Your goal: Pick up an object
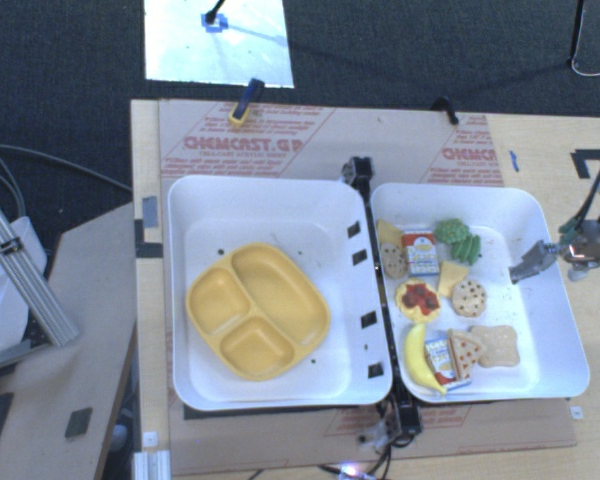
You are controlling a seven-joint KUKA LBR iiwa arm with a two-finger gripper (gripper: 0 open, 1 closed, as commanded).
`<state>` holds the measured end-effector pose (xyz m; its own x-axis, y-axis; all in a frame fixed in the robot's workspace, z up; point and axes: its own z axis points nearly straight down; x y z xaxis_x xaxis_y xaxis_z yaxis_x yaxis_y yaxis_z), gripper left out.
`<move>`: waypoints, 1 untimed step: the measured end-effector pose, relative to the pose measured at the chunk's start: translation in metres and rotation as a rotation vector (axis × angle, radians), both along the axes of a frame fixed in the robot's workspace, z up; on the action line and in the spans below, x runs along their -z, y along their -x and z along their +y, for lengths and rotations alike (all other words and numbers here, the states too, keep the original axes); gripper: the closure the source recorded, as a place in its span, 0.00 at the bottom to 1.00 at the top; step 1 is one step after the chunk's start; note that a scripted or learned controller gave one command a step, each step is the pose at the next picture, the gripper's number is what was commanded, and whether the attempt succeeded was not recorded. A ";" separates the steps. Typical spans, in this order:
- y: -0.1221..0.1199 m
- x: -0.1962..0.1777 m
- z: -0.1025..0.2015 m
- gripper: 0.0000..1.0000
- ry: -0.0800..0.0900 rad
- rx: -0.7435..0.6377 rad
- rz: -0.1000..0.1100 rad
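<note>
The gripper [536, 260] hangs over the right edge of the right bin [555, 313]. I cannot tell how its jaws stand or whether it has anything. The toy food sits packed together: cookie [468, 296], banana [416, 353], toast [498, 345], broccoli [458, 239]. Reaching in could nudge neighbors or pinch two at once.

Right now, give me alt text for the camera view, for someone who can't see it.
Two white bins sit side by side on a bench: the left bin holds a yellow divided plate, the right bin a cluster of toy food including a banana, cookie and broccoli. The gripper reaches in over the right bin's right edge.
</note>
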<state>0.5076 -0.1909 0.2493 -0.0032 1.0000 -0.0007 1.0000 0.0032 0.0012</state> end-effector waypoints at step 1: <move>-0.025 0.113 0.077 0.00 -0.005 -0.008 0.006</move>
<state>0.5322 -0.1143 0.1365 -0.0111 0.9999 0.0045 0.9999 0.0112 -0.0046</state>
